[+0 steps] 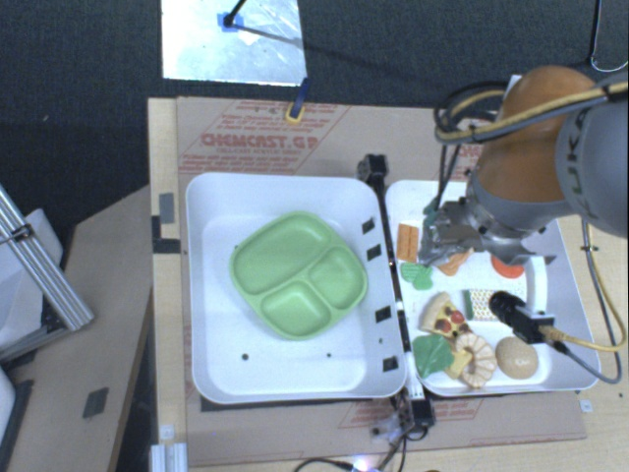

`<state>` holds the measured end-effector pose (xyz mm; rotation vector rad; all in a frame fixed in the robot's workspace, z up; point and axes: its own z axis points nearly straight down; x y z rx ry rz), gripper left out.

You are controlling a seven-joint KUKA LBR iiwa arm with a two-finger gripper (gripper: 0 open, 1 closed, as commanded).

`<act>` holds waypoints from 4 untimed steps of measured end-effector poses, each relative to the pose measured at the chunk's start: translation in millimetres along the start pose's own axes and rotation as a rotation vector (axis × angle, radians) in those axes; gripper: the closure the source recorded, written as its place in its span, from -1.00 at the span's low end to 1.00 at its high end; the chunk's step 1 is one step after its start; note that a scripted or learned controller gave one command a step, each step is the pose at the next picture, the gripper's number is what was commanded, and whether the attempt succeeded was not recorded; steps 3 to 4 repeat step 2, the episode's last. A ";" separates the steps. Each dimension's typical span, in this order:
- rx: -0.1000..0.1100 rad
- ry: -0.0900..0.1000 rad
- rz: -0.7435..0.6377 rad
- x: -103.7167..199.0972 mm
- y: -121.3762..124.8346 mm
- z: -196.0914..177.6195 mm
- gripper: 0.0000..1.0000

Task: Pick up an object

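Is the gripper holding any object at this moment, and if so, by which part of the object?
It cannot be told. The gripper is low over the right bin, close to an orange food piece, with nothing visibly held.

A green divided plate [298,274] lies in the left white bin [211,362]; a shiny foil sheet [233,28] sits upper left of frame.

Matt green plastic tray [299,275] in a smooth white plastic bin [211,293].

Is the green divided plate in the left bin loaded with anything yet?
Empty. The green divided plate lies flat in the left bin, and all three of its compartments show bare green plastic.
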<state>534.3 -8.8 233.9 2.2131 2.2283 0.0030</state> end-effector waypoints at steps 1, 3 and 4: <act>0.002 -0.001 0.004 4.5 -3.6 19.0 1.00; -0.001 0.000 0.005 -1.4 0.2 -0.3 1.00; -0.001 0.000 0.005 -1.4 0.2 -0.3 1.00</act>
